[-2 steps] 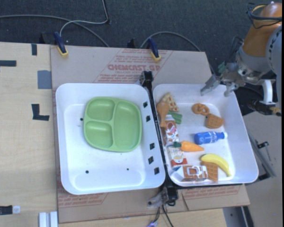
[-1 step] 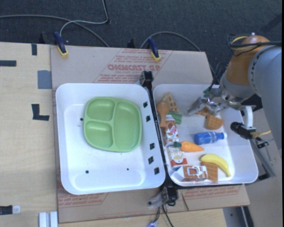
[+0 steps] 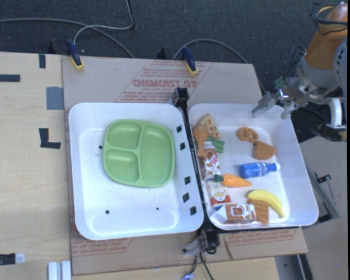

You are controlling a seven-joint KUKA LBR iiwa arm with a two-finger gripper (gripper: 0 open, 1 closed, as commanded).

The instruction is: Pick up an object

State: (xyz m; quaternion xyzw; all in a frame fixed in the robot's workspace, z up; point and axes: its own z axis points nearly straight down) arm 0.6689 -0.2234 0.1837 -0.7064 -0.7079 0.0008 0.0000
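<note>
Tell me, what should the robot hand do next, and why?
Probably swing down-left over the pretzel. The gripper hangs open at the right bin's top edge, gripping nothing, and the pretzel is the nearest toy, with bare white floor around it.

The two bins (image 3: 81, 156) are white, and the left one holds a light green plate (image 3: 139, 153) with three sections, while the cardboard (image 3: 157, 80) under them is brown with red printed letters. In the right bin there are a yellow banana (image 3: 267, 202), an orange carrot (image 3: 236, 181) with a green end, a blue bottle (image 3: 258, 170) with a white cap, and two golden brown pastries (image 3: 255, 143). The arm (image 3: 329, 37) is grey with an orange band, the floor (image 3: 221, 10) is dark grey, and two clamps (image 3: 76, 56) have blue and yellow colours.
</note>
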